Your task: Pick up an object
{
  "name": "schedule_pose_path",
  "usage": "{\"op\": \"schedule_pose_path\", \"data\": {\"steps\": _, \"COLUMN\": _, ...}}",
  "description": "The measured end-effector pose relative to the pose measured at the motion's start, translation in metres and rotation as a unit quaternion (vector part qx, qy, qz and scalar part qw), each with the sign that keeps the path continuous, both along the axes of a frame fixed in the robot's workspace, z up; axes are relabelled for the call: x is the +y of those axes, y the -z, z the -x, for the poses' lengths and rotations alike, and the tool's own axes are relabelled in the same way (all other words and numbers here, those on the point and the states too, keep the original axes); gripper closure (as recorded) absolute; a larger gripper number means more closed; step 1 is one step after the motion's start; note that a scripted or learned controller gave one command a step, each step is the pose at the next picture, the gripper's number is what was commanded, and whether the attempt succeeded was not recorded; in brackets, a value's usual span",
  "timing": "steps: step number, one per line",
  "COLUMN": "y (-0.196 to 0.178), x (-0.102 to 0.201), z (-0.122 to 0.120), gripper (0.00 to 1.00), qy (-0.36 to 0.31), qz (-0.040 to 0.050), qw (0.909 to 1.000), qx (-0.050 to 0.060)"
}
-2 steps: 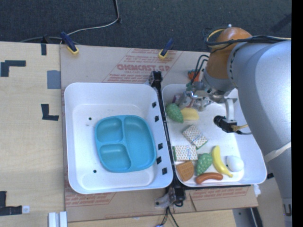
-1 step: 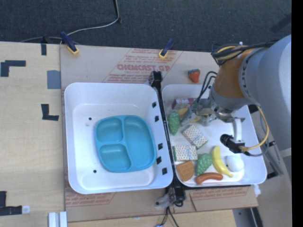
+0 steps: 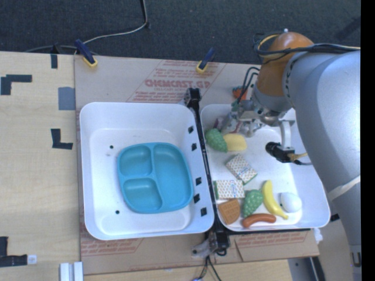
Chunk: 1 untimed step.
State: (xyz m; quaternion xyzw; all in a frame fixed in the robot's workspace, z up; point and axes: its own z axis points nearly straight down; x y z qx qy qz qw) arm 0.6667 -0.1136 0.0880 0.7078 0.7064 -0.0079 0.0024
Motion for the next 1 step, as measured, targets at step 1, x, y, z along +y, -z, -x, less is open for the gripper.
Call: {"op": "schedule_pose_path", "data": {"steps": 1, "y": 0.0012, "x": -0.0008, "z": 0.1017, "gripper": 0.00, "qy": 0.001, "qz": -0.0039, "qw": 1.0000, "qx": -0.006}}
